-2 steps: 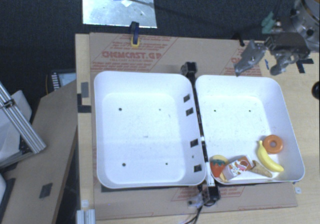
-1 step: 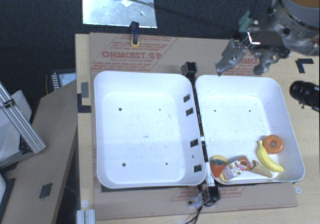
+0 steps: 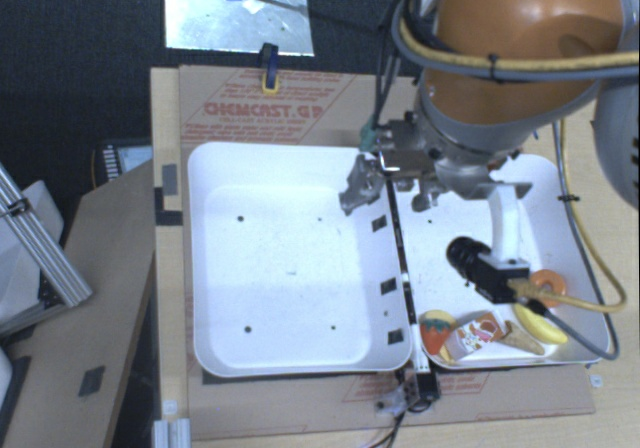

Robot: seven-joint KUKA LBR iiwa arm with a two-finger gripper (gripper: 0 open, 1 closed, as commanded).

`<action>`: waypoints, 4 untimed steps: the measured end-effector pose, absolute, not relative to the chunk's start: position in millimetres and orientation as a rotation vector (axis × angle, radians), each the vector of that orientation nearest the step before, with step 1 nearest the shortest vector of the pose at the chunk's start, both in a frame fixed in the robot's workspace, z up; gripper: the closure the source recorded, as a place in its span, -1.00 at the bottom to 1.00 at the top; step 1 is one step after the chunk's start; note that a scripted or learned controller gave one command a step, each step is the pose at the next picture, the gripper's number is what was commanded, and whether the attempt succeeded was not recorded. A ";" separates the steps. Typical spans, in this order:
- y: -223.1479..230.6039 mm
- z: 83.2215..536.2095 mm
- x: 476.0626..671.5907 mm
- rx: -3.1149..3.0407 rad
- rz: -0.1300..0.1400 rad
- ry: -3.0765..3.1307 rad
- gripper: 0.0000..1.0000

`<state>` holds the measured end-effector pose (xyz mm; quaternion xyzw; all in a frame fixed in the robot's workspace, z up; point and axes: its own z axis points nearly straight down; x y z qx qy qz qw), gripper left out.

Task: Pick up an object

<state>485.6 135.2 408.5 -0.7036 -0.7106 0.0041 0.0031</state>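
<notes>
Cardboard point(image 3: 270, 106) printed in red letters lies under the 2 white bins. Your grey arm point(image 3: 530, 26), with its orange band, reaches in from the right and hangs over the back of the right bin point(image 3: 565, 186). The left bin point(image 3: 280, 266) sits touching it, rim against rim. You see the gripper point(image 3: 390, 196) above that shared rim, near the back, with its 2 fingers point(image 3: 355, 194) spread apart and nothing between them. The things to pick lie well apart from it, crowded into the front of the right bin: a yellow banana-shaped piece point(image 3: 542, 326), a white-and-red packet point(image 3: 476, 334) just beside it, an orange-red round piece point(image 3: 436, 332) at the packet's left, and an orange round piece point(image 3: 550, 283) just behind the banana shape. None touches the gripper.
</notes>
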 end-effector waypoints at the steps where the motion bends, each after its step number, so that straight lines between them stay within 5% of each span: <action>1: 214.6 478.1 486.1 -2.209 -0.015 -2.236 -1.00; 2: 123.9 539.0 486.8 -2.233 -0.011 -2.218 -1.00; 3: 214.3 534.5 485.5 -2.207 -0.005 -2.234 -1.00; 4: 178.1 453.2 486.2 -2.222 0.010 -2.218 -1.00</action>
